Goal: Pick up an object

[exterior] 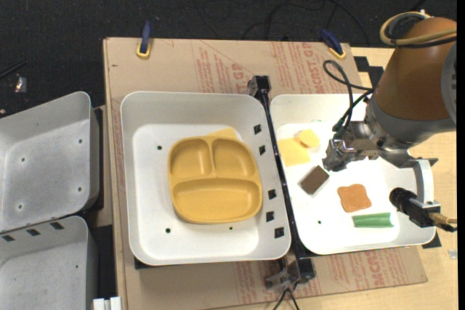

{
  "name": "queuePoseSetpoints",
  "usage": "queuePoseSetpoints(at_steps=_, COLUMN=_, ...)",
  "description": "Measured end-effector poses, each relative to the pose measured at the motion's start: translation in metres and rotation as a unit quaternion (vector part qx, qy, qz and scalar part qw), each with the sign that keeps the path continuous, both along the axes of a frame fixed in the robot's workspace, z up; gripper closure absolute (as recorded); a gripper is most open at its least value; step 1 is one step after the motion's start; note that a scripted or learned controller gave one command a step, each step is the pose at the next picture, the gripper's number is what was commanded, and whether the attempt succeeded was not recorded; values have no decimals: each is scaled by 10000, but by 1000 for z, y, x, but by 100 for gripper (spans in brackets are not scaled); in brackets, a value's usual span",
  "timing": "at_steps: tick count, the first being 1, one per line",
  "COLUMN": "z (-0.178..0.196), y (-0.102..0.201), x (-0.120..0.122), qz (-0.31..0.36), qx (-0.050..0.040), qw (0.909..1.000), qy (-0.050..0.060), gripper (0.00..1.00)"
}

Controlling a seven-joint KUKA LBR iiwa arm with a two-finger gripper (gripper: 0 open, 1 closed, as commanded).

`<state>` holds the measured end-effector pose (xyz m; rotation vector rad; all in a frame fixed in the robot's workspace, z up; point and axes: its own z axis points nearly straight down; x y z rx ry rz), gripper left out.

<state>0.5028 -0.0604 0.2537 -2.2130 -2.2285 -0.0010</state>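
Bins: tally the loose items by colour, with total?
Yellow: 3, the divided plate in the left bin, a flat square and a small block in the right bin
Brown: 1, block
Orange: 1, piece
Green: 1, stick
Total: 6

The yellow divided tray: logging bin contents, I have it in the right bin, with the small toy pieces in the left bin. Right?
Reversed. The camera view shows the yellow divided tray in the left bin; the small pieces, including the green bar, lie in the right bin.
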Motion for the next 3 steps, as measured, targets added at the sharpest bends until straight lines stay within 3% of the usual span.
queuePoseSetpoints(at_steps=2, z=-5, y=104, x=6, qz=2, qx=0, qw=10000, qy=-5, gripper=100)
queuePoseSetpoints(at_steps=3, z=-24, y=155, x=24, qz=4, qx=-4, qw=10000, qy=-2, gripper=100)
